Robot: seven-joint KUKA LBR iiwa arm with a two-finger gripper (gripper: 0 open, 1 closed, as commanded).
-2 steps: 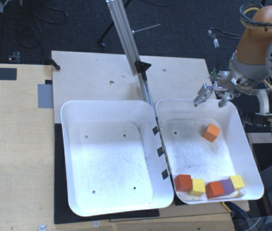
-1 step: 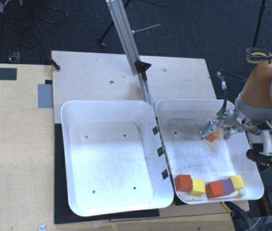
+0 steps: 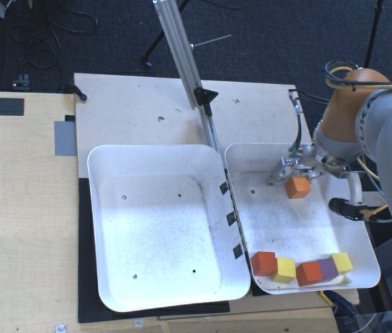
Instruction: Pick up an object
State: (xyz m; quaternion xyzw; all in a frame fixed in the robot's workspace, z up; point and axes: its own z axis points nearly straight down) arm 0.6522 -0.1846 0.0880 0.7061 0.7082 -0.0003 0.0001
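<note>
Pincer sits over the upper part of the right bin, arm coming in from the right, orange band above the wrist. Finger state: cannot tell at this slant, metal parts blur together.

Orange cube lies directly below the pincer in the view, touching or just under its tips; whether it is gripped or merely beside the tips cannot be told. It appears tilted, one corner downward.

Well away from the pincer, toward the near rim of the same bin, a row of blocks: red cube, yellow cube, a second red cube, purple block, small yellow cube. They touch or nearly touch one another along the rim.

Nothing lies between the pincer and the orange cube.

Left of the pincer, past the divider wall: left bin. A slanted aluminium rail rises behind the bins, up and left of the pincer.
</note>
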